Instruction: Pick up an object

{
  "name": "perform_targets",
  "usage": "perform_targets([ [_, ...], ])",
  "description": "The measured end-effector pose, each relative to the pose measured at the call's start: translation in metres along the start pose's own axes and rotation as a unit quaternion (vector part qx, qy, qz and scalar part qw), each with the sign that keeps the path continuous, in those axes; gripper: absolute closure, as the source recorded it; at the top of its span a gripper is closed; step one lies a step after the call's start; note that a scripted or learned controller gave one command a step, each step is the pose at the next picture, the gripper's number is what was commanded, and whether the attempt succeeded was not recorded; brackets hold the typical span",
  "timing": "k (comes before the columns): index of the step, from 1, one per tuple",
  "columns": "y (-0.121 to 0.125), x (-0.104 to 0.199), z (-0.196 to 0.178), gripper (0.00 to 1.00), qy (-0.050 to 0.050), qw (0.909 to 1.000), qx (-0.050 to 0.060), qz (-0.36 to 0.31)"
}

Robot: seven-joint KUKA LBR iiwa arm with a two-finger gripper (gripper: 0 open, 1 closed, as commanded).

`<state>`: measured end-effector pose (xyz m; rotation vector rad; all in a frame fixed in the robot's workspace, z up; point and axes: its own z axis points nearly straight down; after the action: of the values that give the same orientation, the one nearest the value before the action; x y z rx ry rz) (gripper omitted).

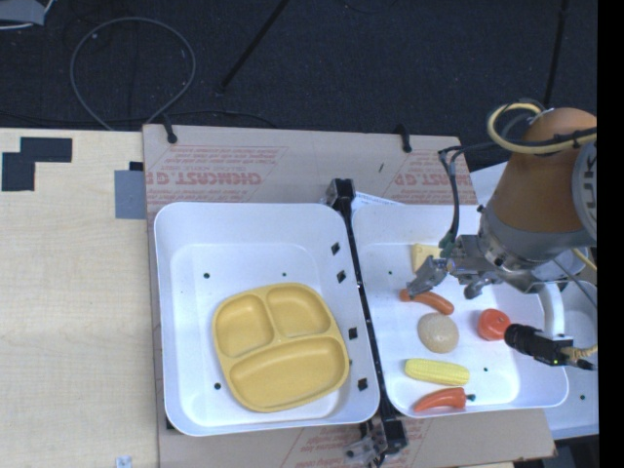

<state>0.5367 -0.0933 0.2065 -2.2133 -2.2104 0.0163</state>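
tool [426, 283]: over right bin [390, 224], fingers' state cannot be told
hot dog [433, 302]: just at 5 o'clock of tool
corn [437, 370]: at 6 o'clock
plate [280, 346]: in left bin [185, 232]

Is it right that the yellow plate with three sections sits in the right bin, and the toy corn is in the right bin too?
Not quite. The camera view shows the yellow plate in the left bin, not the right one. The toy corn is indeed in the right bin.
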Motion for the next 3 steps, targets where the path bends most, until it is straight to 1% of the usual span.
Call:
perform_targets([
  [1, 0.003, 0.0, -0.007, 0.0, -0.001, 1.0, -0.006, -0.001],
  [2, 0.004, 0.0, 0.036, 0.0, 0.0, 1.0, -0.005, -0.001],
  [3, 0.011, 0.004, 0.082, 0.0, 0.0, 1.0, -0.005, 0.0],
])
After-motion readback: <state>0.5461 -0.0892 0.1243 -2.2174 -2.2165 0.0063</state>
